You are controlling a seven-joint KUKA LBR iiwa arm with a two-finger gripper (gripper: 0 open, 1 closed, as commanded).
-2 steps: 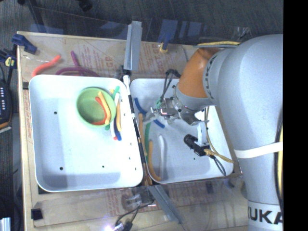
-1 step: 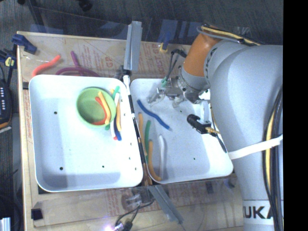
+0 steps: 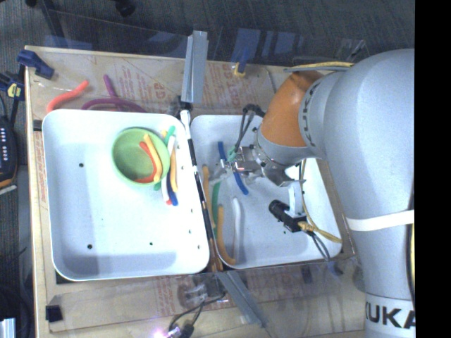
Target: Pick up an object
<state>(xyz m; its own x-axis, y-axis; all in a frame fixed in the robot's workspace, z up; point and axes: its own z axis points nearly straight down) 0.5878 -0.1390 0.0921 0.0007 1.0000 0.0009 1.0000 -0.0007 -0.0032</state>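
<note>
Claw (image 3: 236, 166) over right bin (image 3: 282, 255) — near blue stick (image 3: 239, 182).

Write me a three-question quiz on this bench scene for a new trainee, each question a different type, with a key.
1. True or false: the green bowl sits in the right bin.
2. Which bin is the end effector over? A) left bin B) right bin C) neither
3. Fill in: the colored strips lie against the bowl's ____ side in the camera view.

Key: 1. False, it sits in the left bin. 2. B. 3. right.
</note>
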